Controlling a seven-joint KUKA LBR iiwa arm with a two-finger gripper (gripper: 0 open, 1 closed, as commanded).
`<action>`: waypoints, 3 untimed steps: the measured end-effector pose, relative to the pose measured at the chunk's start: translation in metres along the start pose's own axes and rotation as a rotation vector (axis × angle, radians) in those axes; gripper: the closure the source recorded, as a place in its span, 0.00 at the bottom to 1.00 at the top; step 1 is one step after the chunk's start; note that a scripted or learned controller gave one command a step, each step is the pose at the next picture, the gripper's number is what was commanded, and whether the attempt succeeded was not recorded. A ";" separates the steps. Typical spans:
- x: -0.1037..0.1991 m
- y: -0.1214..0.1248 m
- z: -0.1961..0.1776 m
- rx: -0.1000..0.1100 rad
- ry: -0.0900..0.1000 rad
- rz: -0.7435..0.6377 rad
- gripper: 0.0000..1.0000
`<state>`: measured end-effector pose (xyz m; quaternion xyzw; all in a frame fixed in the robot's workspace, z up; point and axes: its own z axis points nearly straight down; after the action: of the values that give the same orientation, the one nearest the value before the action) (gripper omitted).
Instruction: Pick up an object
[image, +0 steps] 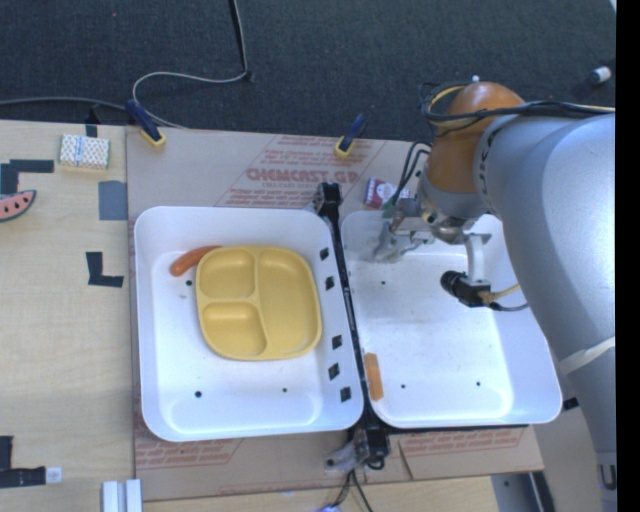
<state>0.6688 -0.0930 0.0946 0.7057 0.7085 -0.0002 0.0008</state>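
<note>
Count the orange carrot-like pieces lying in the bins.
2. One orange piece lies in the left bin, tucked against the yellow tray's upper-left edge, partly hidden. The other lies in the right bin, by its left wall.

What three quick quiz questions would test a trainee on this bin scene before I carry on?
1. True or false: the yellow divided plate lies in the left bin.
2. Which bin holds the small orange piece: A left, B right?
3. Fill in: the orange sausage-shaped piece lies at the plate's upper-____ edge.

Key: 1 true. 2 B, it lies in the right bin against the wall by the divider. 3 left. The gripper hangs over the right bin's far-left corner.
</note>
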 end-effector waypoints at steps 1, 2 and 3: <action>0.000 0.000 0.000 0.000 0.000 0.000 0.00; 0.001 0.000 -0.009 0.001 0.001 -0.001 1.00; 0.000 0.000 -0.009 0.001 0.000 -0.001 0.00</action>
<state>0.6686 -0.0925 0.1037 0.7054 0.7088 -0.0005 0.0002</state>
